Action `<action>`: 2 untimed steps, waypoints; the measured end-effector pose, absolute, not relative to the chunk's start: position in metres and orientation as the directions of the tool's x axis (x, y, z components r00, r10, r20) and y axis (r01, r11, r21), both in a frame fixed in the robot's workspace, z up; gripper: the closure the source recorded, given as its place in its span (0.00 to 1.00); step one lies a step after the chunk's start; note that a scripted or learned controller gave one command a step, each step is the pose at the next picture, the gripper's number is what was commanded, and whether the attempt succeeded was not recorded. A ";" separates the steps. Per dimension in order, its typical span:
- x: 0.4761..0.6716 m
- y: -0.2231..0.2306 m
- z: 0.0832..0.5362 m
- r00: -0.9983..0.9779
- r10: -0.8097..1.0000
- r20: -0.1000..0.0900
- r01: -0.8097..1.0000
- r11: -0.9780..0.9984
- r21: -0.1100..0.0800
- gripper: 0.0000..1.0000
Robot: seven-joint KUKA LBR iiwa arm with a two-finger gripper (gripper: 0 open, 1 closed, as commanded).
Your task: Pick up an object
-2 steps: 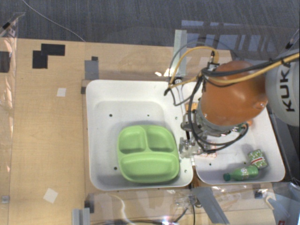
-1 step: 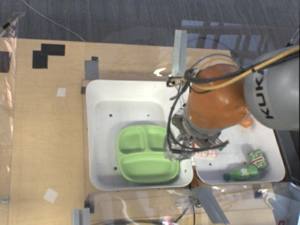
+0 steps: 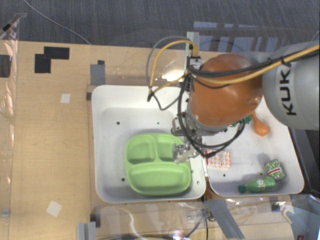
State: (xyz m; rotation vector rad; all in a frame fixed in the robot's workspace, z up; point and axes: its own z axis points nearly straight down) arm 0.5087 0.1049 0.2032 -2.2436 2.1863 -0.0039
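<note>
A light green divided plate lies in the left bin, toward its front right. My gripper hangs over the plate's right rim, beneath the orange wrist band; whether it touches the plate I cannot tell. In the right bin lie a green bottle, a small green can, a red-and-white patterned packet and an orange object partly hidden by the arm.
The arm's grey body and orange band cover the back of the right bin and the divider between the bins. Cables loop over the left bin's back right corner. Black markers sit on the wooden bench at far left.
</note>
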 end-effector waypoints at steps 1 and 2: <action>0.488 0.057 0.185 0.460 -0.888 0.000 -0.888 -0.460 -0.003 1.00; 0.488 0.123 0.330 0.230 -0.973 -0.001 -0.973 -0.229 -0.016 1.00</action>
